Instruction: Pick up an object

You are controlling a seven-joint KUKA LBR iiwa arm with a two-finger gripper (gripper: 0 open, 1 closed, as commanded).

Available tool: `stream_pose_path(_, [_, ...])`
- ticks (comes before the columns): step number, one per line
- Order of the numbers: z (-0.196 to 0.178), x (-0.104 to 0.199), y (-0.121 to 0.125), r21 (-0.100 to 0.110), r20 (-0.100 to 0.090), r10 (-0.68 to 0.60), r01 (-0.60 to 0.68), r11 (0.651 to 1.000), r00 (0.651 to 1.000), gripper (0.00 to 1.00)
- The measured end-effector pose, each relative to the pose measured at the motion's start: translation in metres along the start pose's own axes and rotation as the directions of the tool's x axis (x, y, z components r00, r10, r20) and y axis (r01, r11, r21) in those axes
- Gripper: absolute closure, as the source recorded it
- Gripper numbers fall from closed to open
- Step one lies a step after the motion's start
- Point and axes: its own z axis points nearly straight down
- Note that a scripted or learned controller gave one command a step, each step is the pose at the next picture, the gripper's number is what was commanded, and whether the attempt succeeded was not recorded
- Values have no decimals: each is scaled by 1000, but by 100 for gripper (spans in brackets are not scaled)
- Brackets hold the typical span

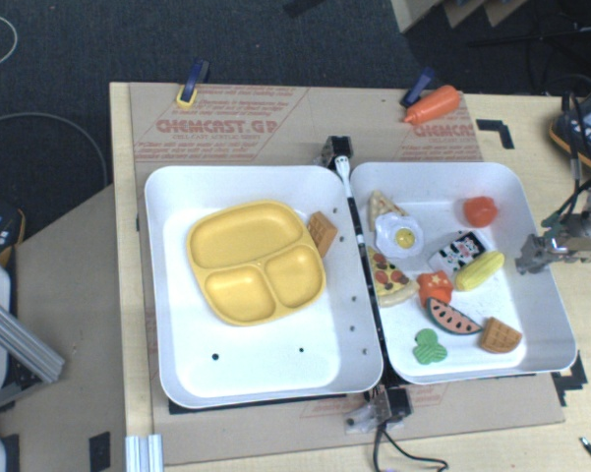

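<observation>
Camera view shows the gripper [539, 254] at the right rim of the right bin [541, 337], whether released or clenched I cannot tell, so the approach step is in hand and next it must reach left toward the yellow banana [479, 269] nearby.

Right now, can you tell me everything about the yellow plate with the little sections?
The yellow plate looks like smooth plastic, with rounded corners and three compartments: one long one at the back, two smaller ones in front. It lies flat and slightly turned in the left white bin. A small brown toy food piece rests against its right edge.
</observation>
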Motion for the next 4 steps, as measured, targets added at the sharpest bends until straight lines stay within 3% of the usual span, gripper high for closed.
stream_pose_path(1, [-20,0,1,3,-1,0,0,1000,1000,100])
stream_pose_path(3, [-28,117,34,5,-6,-7,7,1000,1000,100])
stream_pose_path(4, [-27,120,37,6,-3,0,0,1000,1000,100])
